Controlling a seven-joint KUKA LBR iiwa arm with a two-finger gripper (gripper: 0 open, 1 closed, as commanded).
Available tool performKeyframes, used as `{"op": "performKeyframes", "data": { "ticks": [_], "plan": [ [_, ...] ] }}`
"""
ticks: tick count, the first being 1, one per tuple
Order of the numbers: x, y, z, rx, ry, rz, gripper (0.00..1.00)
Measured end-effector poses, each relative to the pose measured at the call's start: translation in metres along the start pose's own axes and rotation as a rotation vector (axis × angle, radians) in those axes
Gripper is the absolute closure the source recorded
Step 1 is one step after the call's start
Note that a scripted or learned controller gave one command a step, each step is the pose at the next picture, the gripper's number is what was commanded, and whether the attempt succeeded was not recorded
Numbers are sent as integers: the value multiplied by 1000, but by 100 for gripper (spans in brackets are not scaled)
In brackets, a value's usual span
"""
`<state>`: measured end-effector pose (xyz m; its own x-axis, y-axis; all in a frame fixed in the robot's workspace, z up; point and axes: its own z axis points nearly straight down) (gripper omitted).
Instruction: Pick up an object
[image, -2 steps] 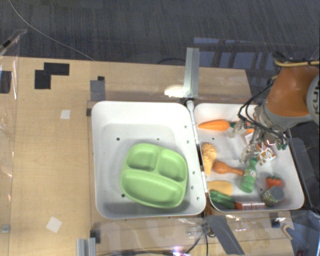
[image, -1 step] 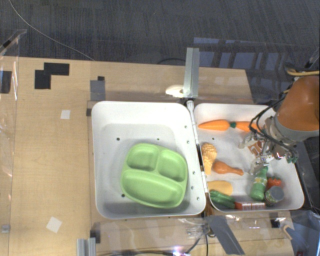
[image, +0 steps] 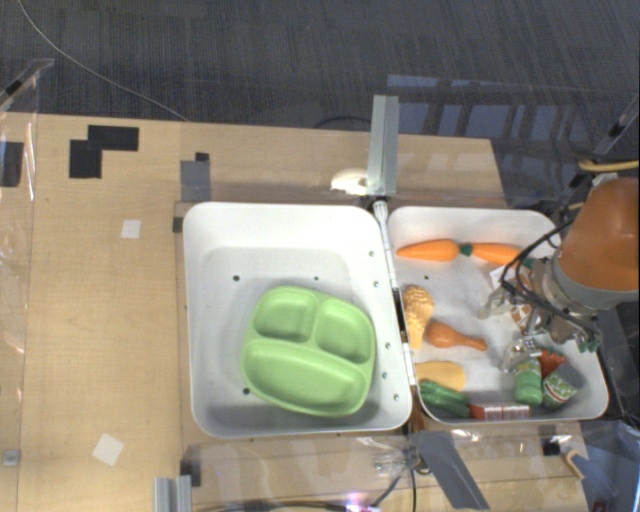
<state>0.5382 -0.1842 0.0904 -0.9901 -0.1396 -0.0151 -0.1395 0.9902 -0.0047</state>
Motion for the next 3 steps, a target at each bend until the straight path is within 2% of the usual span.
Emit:
{"op": "performKeyframes", "data": {
  "ticks": [1,2,3],
  "plan": [
    [-6,0,-15,6,-17,-7,100],
    [6,44,-2,4,-5,-341,100],
    [5,-7,-148,-2,3,-688,100]
  ]
}}
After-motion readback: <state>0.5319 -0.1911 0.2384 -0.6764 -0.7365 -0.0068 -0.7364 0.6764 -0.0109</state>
